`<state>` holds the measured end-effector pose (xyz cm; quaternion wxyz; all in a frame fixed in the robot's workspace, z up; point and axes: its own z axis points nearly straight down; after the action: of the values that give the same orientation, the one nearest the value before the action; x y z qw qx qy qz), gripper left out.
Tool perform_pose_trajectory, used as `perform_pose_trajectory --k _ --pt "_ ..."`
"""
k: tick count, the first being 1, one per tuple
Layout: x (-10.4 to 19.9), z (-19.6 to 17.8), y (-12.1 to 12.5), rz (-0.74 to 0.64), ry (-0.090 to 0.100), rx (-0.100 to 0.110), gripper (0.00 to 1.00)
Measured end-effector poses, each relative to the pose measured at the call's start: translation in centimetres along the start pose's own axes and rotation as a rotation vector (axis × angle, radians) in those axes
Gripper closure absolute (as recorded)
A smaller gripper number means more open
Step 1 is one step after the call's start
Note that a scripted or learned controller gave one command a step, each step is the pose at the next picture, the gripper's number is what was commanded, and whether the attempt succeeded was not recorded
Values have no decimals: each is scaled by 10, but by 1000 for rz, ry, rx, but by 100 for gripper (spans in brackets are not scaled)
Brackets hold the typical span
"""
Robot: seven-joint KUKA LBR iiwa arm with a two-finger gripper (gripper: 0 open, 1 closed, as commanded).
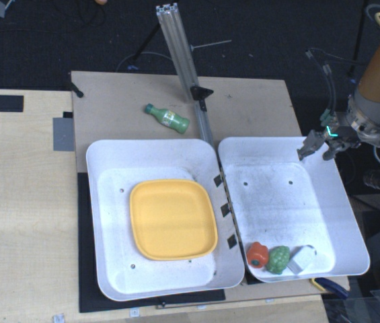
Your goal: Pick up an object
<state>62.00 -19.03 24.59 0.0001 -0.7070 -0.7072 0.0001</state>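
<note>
Down in the near corner of the right-hand shallow white bin [337,200] three small things huddle together: a shiny red-orange toy pepper [257,254], a knobbly green toy vegetable [278,259] touching it, and just beside that a small white-and-grey block [301,258] lying tilted against the bin's sloping wall. None of them is lifted; all rest on the bin floor.

The grey arm's two-finger gripper [316,148] hangs over the far right rim of that same bin, well apart from the three things. Its dark fingers [307,149] stand spread with nothing between them.

The bins sit side by side on a tan board [250,106], with a pale wooden tabletop [21,207] to the left and dark floor strewn with cables beyond.

The left-hand shallow white bin [105,173] holds a square yellow plastic plate with rounded corners [173,218], lying flat in the middle. Behind the bins a small green plastic bottle [167,118] lies on its side on the board, near a slanting aluminium rail [181,46] that runs down to the gap between the bins. Black clips [224,209] line that gap.
</note>
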Motion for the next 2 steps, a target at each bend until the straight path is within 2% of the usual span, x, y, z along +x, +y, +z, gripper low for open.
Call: perform_pose_trajectory --k 1,2 --pt "0 0 0 0 0 0 0" --pt "8 55 -8 -1 1 4 0"
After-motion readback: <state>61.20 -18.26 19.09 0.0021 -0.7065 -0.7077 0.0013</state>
